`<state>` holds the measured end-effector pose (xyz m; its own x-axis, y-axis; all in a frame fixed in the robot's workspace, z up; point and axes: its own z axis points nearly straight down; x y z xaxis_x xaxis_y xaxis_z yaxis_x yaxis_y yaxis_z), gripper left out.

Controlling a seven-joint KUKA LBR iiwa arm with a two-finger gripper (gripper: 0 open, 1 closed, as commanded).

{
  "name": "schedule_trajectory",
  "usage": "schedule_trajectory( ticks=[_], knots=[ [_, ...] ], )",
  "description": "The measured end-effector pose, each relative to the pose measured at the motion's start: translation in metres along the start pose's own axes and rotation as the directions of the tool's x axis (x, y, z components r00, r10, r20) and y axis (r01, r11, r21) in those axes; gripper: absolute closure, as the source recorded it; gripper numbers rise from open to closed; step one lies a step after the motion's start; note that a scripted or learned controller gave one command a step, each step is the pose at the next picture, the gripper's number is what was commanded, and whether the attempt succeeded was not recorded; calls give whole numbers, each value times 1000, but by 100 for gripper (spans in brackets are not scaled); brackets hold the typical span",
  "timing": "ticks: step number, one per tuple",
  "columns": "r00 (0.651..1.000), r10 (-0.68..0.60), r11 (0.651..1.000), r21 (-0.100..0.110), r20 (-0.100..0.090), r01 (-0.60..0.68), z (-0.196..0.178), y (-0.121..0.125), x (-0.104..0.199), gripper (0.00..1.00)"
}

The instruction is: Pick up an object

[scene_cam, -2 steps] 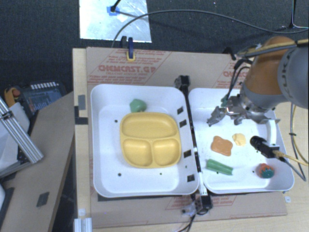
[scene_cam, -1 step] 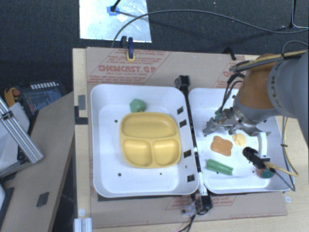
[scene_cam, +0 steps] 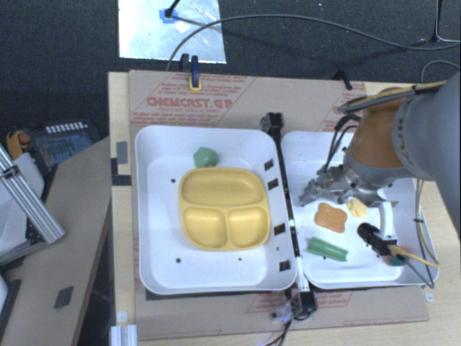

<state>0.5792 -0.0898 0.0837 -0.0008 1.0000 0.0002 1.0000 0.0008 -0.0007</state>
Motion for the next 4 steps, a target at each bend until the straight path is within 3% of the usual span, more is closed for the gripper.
schedule_trajectory(
  ticks=[1,3,4],
  knots=[
    [1000,0,1000,-3,1,0,-12,1,0,100],
    [1000,-3,1000,-8,1,3,-125,4,-3,100],
    [1000,-8,1000,-2,-2,8,-120,0,49,100]
  ],
)
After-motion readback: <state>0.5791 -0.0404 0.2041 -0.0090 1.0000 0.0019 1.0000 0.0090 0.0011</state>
